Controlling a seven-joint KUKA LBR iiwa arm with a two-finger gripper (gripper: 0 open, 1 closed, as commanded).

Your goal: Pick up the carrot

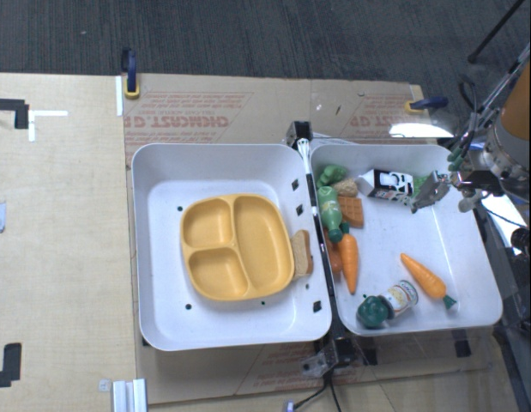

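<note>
While two carrots [348, 263] [424, 276] lie apart (right bin [471, 256]), one gripper [430, 192] hovers.

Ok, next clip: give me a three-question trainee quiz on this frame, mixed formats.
1. True or false: the yellow divided plate lies in the left bin.
2. Multiple choice: how many carrots lie in the right bin? A) none B) one C) two
3. Short answer: where is the gripper relative to the loose carrot?

Key
1. True; a slice of bread leans at the plate's right edge.
2. C; one carrot lies by the bin's left wall, the other lies apart, nearer the middle.
3. Above it in the view, near the bin's far right corner, beside the black and white carton, not touching the carrot.
</note>
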